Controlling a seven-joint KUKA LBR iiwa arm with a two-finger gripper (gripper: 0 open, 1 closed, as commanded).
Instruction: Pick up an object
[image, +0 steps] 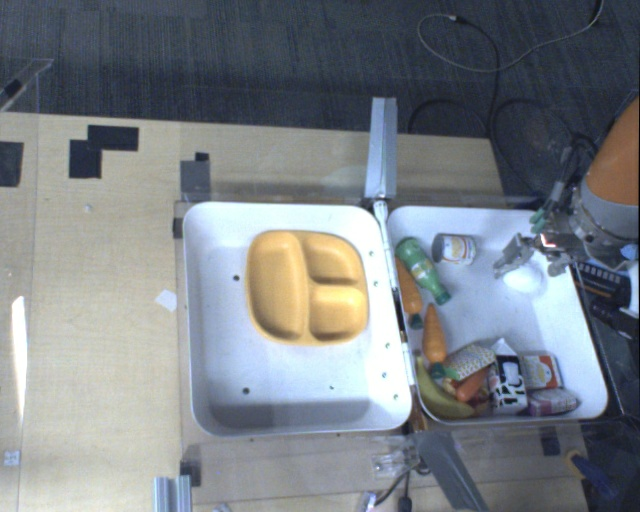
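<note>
My gripper (532, 258) hangs over the upper right part of the right bin (572, 330), fingers spread and nothing between them. To its left lie a small tin can (454, 248) on its side and a green bottle (422, 268). Nearer the front are a carrot (434, 336), a banana (440, 398), a striped snack packet (470, 360), a black-and-white box (510, 385), an orange-topped carton (545, 372) and a pink packet (552, 402). A long orange item (408, 288) rests along the bin's left wall.
The left bin (215, 330) holds a yellow divided plate (305, 285). A metal post (383, 150) stands behind the seam between the bins. Cables lie on the dark floor at the back. The floor under the gripper is bare white.
</note>
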